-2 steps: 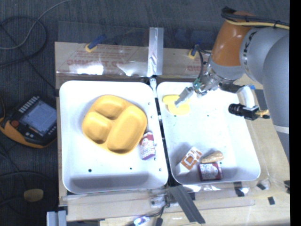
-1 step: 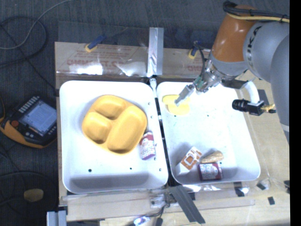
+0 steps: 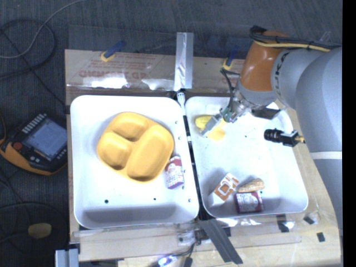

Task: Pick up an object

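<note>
The gripper (image 3: 214, 124) sat low in the right bin (image 3: 278, 166), far-left corner, against a small yellow object (image 3: 211, 128). Finger state could not be told. A sound grasp would require centring over the object before closing.

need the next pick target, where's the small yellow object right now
In the right bin, at its upper left corner near the divider, directly under the gripper: the small yellow object.
</note>
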Robot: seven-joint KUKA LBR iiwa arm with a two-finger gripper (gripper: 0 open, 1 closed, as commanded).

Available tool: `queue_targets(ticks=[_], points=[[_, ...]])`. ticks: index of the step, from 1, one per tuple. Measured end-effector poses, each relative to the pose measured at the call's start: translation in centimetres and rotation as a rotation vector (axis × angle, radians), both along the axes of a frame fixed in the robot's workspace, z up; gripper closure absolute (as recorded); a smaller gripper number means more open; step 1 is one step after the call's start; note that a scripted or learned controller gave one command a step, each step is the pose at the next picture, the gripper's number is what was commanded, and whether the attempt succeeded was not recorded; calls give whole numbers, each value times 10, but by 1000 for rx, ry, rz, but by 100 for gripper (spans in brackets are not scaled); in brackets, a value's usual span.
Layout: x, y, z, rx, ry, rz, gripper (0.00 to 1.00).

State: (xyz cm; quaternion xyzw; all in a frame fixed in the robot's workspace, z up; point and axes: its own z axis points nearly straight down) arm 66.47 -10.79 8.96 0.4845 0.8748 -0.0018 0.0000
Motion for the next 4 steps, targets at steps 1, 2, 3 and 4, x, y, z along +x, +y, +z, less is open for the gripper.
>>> queue_targets(ticks=[1,2,3,4], points=[[3,1,11,-1,-11,2,100],[2,1,11,0,-6,2,0],[1,1,19,0,-5,2,100],[-40,-15,174,1,-4,-37,100]])
